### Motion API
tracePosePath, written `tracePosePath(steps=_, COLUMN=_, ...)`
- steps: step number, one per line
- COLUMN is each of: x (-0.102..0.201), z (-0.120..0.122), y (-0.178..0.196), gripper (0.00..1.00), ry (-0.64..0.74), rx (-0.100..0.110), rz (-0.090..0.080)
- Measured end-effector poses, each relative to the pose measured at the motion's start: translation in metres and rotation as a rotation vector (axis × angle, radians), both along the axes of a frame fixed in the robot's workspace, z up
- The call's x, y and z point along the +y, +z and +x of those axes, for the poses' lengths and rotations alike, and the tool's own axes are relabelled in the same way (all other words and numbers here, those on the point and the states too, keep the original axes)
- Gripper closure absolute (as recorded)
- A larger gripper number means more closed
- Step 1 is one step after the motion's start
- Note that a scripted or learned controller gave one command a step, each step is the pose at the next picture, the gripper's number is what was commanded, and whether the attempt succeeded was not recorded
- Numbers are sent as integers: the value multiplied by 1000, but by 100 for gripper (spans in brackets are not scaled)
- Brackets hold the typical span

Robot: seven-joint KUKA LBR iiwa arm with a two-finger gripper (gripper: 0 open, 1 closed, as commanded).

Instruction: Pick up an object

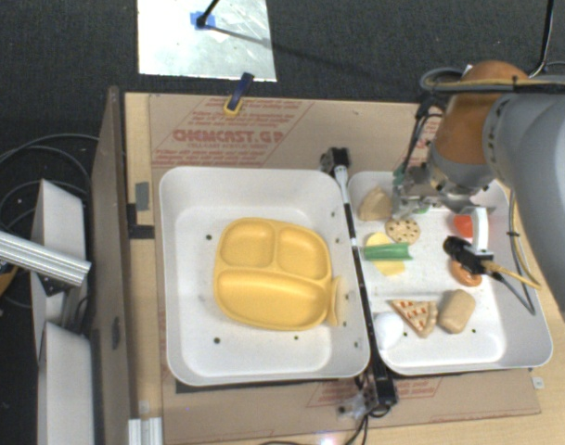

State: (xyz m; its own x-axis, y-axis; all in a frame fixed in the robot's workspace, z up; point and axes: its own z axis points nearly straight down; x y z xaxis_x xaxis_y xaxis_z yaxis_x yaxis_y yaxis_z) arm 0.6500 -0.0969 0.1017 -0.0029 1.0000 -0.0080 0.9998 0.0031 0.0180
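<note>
- Over the far part of the right bin point(509, 334), the gripper point(410, 199) hangs from the grey arm point(537, 146), which comes in from the right.
- How wide the gripper stands, I cannot tell; its tip is dark and small in this view, and nothing is seen held in it.
- Just near of the gripper lies a round cookie point(403, 228) with dark spots, very close to the tip; if they touch I cannot tell.
- Just left of the gripper, by the far left corner of this bin, lies a beige piece point(375, 204).
- Near of the cookie, a green stick point(394, 249) lies across a yellow slice point(387, 266), touching it, beside the left wall.
- At the near side, a pizza slice point(415, 315) lies between a white ball point(387, 328) on its left and a tan roll point(456, 311) on its right; all three are close together.
- To the right of the cookie there is a red piece point(462, 222), and near of it an orange piece point(466, 274), partly hidden.
- The left bin point(185, 248) holds a yellow plate point(268, 276) with three compartments, lying flat in its middle.
- Both bins stand side by side, touching, on a brown cardboard point(226, 128) with red print.
- Far of the cardboard, a shiny sheet point(208, 26) lies on the dark floor.
</note>
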Motion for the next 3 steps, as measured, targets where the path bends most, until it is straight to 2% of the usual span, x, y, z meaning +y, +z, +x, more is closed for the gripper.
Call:
tracePosePath(steps=1, x=-54, z=-22, y=87, gripper=100, ry=-6, rx=10, rz=4)
tracePosePath(steps=2, x=-50, z=-21, y=82, gripper=0, ry=-1, rx=15, rz=7)
tracePosePath(steps=3, x=-39, z=-24, y=-19, gripper=0, ry=-1, rx=13, rz=11)
